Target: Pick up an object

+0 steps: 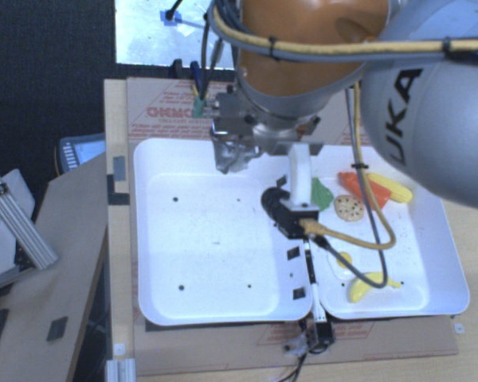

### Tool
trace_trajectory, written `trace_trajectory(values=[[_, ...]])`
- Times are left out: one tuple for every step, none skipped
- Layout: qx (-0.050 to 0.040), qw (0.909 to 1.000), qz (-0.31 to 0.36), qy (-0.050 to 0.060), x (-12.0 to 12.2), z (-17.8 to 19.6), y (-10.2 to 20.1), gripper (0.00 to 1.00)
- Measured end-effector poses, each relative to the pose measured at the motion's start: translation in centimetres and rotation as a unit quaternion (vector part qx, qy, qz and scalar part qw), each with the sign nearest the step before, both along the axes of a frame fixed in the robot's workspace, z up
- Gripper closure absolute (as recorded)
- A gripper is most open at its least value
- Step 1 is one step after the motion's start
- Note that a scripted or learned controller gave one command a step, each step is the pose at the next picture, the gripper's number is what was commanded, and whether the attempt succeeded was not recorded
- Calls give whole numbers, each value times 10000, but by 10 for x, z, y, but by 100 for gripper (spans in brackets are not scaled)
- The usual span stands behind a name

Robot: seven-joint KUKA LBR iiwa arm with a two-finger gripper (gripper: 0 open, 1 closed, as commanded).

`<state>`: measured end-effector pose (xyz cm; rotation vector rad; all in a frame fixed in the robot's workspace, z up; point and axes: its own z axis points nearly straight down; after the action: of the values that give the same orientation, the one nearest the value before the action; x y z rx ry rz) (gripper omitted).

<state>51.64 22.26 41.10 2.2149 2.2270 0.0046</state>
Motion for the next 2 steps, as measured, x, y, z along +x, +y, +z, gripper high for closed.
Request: trace_trajectory(values=[[28,10000,11,-44,-31,124,13,100],[9,10000,22,-7,-30,129,12,100]])
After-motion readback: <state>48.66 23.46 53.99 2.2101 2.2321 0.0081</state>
